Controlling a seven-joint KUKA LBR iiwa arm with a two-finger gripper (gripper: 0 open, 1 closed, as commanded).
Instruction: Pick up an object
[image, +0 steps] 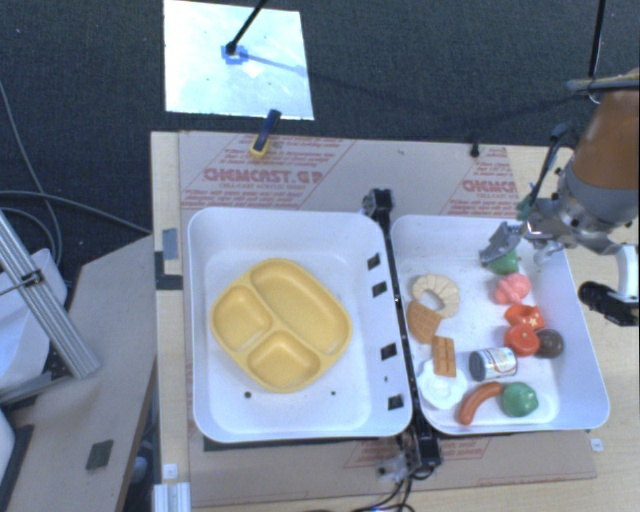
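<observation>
My gripper (522, 248) hangs over the far part of the right bin (590, 390), its two grey fingers spread apart and nothing between them. A small green object (507, 265) lies just under the left finger (496, 245); whether they touch I cannot tell. Nearer in the same bin lie a pink piece (512, 288), an orange-red piece (523, 317), a red round one (524, 339), a brown ball (549, 344), a small can (492, 362), a sausage (478, 400) and a green ball (518, 399).
A ring-shaped pastry (436, 292), a bread slice (423, 322), a wafer (444, 355) and a white egg piece (436, 385) lie along the right bin's left side. The left bin (215, 240) holds a yellow divided plate (280, 322). A black divider (392, 300) separates the bins.
</observation>
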